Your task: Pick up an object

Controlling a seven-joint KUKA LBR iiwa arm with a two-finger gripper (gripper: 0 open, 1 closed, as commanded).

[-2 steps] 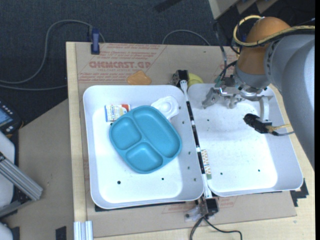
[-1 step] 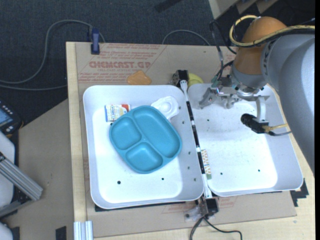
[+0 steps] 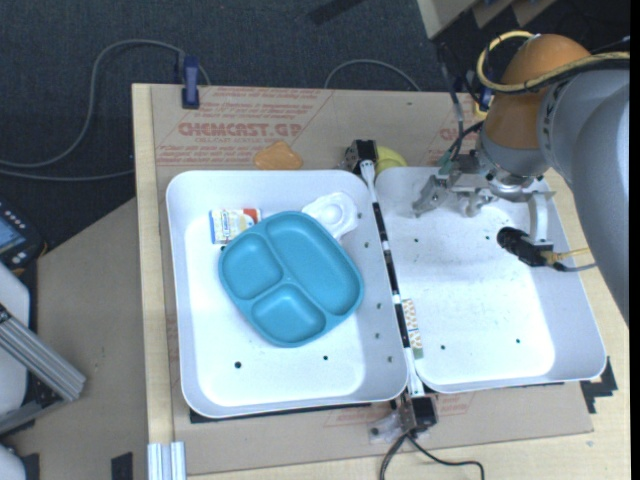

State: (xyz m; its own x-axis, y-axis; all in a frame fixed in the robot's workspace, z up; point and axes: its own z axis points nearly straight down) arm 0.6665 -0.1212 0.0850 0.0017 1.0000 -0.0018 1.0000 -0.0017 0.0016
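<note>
The hand (image 3: 452, 194) hovers open and empty over the right bin (image 3: 500, 313). Next move: cross to the blue tray (image 3: 290, 276), descend, grip its rim.

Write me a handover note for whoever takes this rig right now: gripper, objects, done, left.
Gripper: over the far edge of the right bin, nothing visible between its fingers; open or shut can't be read from this angle.
Objects: blue divided plate lies in the left bin. A small carton and a white cup-like item sit at the plate's far edge, both partly hidden by it.
Done: nothing picked yet.
Left: the whole pick. The arm would likely have to cross to the left bin, where all the objects are.
</note>
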